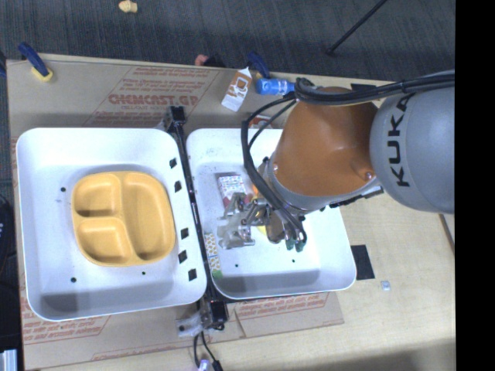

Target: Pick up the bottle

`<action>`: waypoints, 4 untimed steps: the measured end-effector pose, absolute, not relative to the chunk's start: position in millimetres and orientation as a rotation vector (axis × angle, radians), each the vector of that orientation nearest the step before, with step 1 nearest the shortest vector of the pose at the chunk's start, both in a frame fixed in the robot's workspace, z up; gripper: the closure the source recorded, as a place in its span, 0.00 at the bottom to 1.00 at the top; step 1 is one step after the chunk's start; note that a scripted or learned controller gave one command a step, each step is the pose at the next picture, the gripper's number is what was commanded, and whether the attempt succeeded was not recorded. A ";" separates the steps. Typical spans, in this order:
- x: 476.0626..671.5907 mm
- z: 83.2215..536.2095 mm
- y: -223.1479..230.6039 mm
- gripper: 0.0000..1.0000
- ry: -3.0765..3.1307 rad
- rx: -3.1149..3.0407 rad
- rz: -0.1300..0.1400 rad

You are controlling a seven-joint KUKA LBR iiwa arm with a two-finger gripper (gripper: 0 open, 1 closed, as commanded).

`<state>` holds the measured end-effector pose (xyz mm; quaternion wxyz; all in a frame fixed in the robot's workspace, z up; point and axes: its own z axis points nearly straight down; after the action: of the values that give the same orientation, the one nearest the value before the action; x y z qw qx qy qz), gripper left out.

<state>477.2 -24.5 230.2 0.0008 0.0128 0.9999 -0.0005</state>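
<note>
The arm [363, 149] reaches in from the right and hangs low over the right bin [332, 273], its orange band covering much of that bin. The hand [263, 226] sits down among a small heap of clutter [232, 207] near the bin's middle; whether it is released or clenched, I cannot tell. The bottle cannot be picked out for certain in that heap. The left bin [39, 207] holds a yellow tray [122, 216] with three compartments. Both bins rest on the surface [116, 91].
</note>
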 end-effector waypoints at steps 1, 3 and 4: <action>476.1 212.9 11.7 1.00 3.143 -0.107 -0.001; 476.2 191.6 -2.1 1.00 3.094 -0.562 0.000; 485.8 268.2 -27.7 1.00 3.089 -0.565 -0.002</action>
<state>485.8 -27.7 268.2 0.0008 -0.1798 0.9837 -0.0007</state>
